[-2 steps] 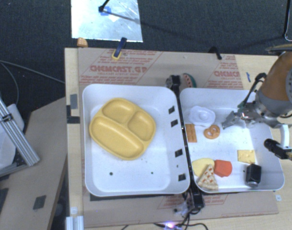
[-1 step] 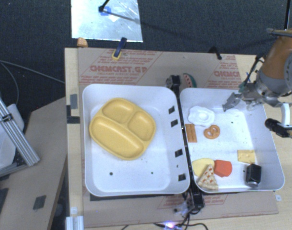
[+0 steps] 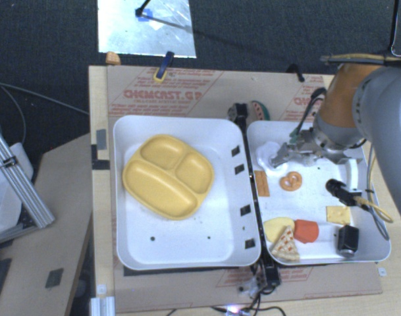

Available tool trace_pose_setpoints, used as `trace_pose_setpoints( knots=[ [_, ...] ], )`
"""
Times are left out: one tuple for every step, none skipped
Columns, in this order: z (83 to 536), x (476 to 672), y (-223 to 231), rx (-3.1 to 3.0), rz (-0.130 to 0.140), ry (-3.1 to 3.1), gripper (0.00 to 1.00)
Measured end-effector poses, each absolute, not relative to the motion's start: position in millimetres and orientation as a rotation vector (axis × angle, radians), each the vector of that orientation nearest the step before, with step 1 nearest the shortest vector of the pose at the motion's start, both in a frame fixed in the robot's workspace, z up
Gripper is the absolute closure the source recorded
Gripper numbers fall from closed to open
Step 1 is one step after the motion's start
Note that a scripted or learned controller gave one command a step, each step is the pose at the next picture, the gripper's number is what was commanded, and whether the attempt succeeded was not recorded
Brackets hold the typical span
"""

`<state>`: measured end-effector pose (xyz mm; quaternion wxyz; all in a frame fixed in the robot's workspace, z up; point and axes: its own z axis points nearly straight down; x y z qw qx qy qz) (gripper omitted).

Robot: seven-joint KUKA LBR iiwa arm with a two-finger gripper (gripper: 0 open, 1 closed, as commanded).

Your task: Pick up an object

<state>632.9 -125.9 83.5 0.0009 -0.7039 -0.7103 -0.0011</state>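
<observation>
Claw [image 3: 277, 158] hovering low over the far left part of the right bin [image 3: 319, 255], reaching in from the right; whether spread or clenched, cannot tell. Nothing showing between its tips. Pretzel [image 3: 292, 181] lying just near of the claw, apart from it. Pizza slice [image 3: 285, 245] and pale yellow round piece [image 3: 276, 228] resting at the near left corner, red piece [image 3: 306, 230] just beside them. Yellow square [image 3: 338, 214] and dark block [image 3: 347, 239] sitting toward the near right. Yellow divided plate [image 3: 167, 175] lying in the left bin [image 3: 180, 252]. Both bins sitting side by side on the cardboard-covered worktop [image 3: 187, 94].
</observation>
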Motion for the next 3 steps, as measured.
trace_pose_setpoints(
  knots=[
    [85.3, 601.9, -179.4, -2.227, 0.000, -2.220, 0.00],
    [84.4, 550.3, -208.9, -2.225, 0.001, -2.217, 0.00],
    [84.2, 484.0, -170.9, -2.218, 0.000, -2.219, 0.00]
  ],
)
